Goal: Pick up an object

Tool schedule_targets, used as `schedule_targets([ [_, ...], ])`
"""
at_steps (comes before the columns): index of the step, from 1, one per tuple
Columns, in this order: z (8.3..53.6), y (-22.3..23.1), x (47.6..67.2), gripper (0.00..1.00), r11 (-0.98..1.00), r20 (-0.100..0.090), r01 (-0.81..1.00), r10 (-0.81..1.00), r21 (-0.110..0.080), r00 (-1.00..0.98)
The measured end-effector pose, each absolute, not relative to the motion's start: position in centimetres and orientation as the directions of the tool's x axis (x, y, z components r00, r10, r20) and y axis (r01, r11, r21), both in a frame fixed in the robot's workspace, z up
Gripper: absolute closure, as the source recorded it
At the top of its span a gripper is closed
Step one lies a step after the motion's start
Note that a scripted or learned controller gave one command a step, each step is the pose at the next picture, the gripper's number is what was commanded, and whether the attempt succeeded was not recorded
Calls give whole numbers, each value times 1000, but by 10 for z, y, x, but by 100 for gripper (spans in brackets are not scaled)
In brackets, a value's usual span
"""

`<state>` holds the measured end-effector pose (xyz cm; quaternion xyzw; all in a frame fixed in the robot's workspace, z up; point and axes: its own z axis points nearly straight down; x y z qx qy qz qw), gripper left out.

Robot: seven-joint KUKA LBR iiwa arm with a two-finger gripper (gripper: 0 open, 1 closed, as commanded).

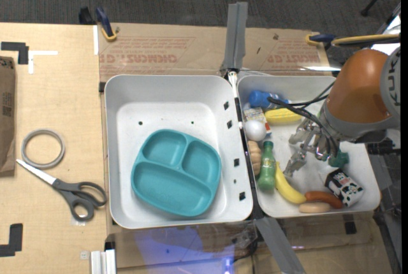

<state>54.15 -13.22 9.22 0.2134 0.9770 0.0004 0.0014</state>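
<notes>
We see the gripper (293,153) low over the bare floor of the right bin (368,164), its fingers spread apart with nothing between them. The one banana (287,187) lies just below the lower fingertip. Its long axis runs at a slant, from the upper left down toward the near right corner. Beside it on the left, one green bottle (266,168) lies with its cap pointing to the far wall. The left bin (162,97) holds one teal plate (176,171) with three compartments. On the bench we count one pair of scissors (65,188) and one tape roll (43,147). Red lettering on the cardboard (159,53) stands upside down, and we cannot read it with certainty.
</notes>
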Motion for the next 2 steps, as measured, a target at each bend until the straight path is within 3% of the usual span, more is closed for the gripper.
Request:
schedule_targets([
  [1, 92, -97, 516, 0, 909, -1, 416, 416, 0, -909],
  [2, 92, -97, 612, 0, 951, -2, 309, 309, 0, -951],
])
